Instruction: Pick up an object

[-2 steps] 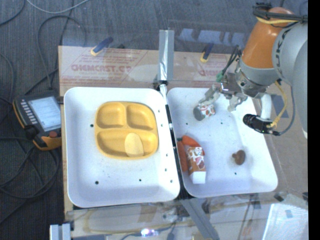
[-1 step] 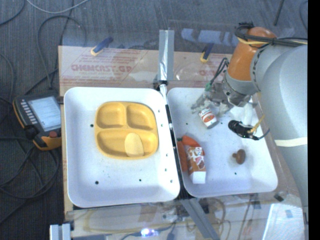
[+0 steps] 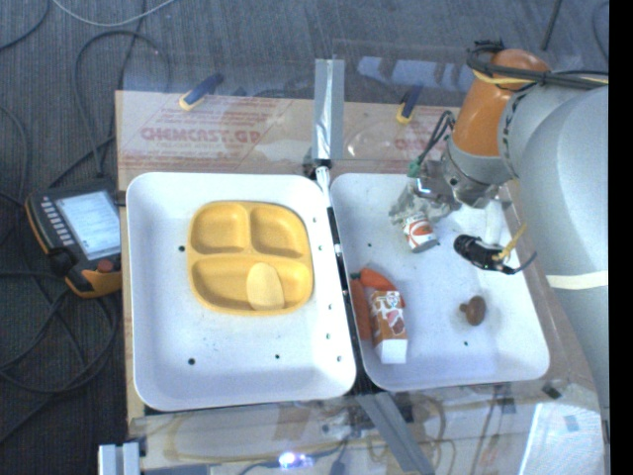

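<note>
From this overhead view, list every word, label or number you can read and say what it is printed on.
"CHEMCAST GP": red print on the protective film of the clear sheet behind the bins; the last letters are uncertain.
Red carton in the right bin: printing too small to read.
Small red-and-white packet below the gripper: label blurred.
Handheld pendant screen: unreadable.

handheld screen unit left of bench | floor cables
</note>
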Tool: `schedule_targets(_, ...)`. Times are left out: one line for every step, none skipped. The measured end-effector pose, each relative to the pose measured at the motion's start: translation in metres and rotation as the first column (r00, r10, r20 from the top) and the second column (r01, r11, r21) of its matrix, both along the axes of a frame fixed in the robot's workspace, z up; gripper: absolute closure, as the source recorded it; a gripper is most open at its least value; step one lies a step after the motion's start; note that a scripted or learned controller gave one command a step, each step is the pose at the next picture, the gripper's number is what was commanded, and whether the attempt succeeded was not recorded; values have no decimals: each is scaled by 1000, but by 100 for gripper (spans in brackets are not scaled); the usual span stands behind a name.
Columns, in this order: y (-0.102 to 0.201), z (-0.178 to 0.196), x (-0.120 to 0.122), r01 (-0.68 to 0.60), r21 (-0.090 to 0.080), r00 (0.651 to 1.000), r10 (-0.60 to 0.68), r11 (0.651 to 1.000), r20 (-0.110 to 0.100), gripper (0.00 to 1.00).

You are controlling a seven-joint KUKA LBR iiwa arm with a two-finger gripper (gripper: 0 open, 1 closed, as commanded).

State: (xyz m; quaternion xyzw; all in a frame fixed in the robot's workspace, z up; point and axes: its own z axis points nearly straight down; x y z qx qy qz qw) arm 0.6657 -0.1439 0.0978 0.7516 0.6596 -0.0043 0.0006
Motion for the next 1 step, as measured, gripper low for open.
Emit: schedule_targets(46, 148, 4, -261, 4, 965, 261, 965, -1, 100)
